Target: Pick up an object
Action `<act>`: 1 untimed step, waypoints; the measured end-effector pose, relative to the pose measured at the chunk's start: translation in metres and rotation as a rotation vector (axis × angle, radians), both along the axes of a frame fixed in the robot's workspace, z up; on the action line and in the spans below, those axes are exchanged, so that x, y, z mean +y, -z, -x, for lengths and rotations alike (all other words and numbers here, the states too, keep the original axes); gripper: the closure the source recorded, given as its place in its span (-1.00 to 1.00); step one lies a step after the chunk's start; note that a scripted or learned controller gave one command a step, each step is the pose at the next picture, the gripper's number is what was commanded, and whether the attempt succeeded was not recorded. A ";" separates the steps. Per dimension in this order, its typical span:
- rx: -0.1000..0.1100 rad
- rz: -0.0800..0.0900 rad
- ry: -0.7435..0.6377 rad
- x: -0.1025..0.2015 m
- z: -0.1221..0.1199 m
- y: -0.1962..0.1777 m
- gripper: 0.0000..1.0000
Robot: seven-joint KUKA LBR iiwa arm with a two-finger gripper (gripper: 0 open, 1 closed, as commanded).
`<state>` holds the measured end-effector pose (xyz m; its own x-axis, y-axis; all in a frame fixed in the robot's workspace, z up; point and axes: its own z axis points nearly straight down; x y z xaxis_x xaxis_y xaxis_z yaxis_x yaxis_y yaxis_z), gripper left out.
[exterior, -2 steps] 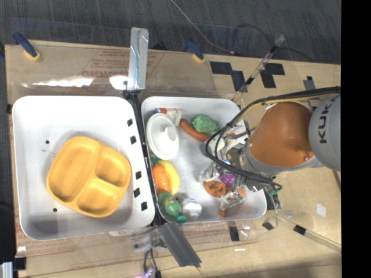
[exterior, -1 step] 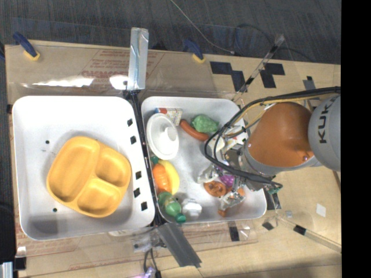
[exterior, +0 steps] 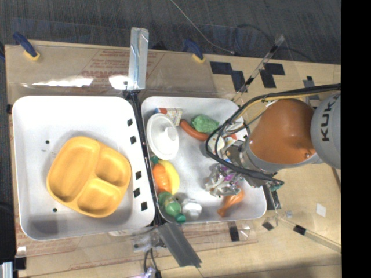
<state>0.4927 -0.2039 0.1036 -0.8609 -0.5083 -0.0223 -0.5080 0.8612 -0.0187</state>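
Objects in right bin (exterior: 255,213): two carrots (exterior: 194,131), one cup (exterior: 163,135); tool (exterior: 223,178) state unclear.

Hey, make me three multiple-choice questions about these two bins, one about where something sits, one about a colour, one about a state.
1. Where does the yellow divided tray sit?
A. Left bin
B. Right bin
C. On the floor

2. What colour is the bowl in the right bin?
A. Blue
B. White
C. Black

3. How does the divided tray lie?
A. On its edge
B. Upside down
C. Open side up

Answers:
1 A, it lies flat in the left bin.
2 B, the bowl by the divider wall is white.
3 C, its three hollows face the camera.
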 end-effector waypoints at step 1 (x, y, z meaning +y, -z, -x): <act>0.001 0.000 0.000 0.000 0.000 0.000 -1.00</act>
<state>0.4925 -0.2039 0.1034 -0.8609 -0.5083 -0.0218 -0.5080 0.8612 -0.0181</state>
